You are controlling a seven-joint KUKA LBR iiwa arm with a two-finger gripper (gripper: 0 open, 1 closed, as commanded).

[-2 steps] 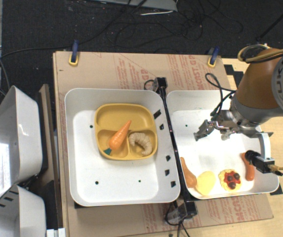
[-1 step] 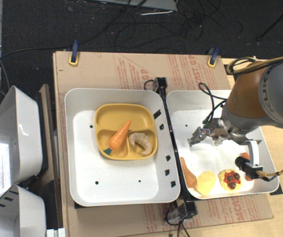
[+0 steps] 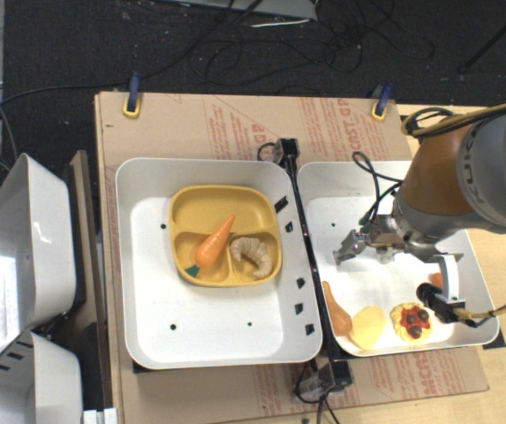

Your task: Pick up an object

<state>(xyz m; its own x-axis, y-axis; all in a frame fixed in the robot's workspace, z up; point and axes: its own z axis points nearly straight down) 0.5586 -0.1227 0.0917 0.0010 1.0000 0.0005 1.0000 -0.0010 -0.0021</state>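
1. The end effector (image 3: pixel 351 247) sits low in the right bin (image 3: pixel 323 188), at center-right of the frame, its metal tips pointing toward the frame's left. Whether its tips stand apart or together I cannot tell — they blur into one grey shape, and nothing is seen between them.

2. Nearest candidates lie below it in the frame, along the right bin's lower edge: an orange, elongated piece (image 3: pixel 335 306), then a pale yellow round piece (image 3: pixel 368 326) just beside it, then a yellow item with red and dark spots (image 3: pixel 411 321) further right.

3. The deciding relation, as I judge it: the orange, elongated piece lies below and slightly left of the end effector, its long axis running from upper left to lower right. A grasp would likely want to close across that axis, not along it.

4. The grey arm (image 3: pixel 464 175) with its orange-brown band comes in from the right edge, cables trailing over the bin.

5. Further out, the left bin (image 3: pixel 138 237) holds a yellow divided plate (image 3: pixel 182 206) with a carrot (image 3: pixel 215 242) and a pale shrimp-like piece (image 3: pixel 253 254) — well apart from the end effector, across the divider.

6. Both bins rest on the cardboard-covered bench (image 3: pixel 208 117).
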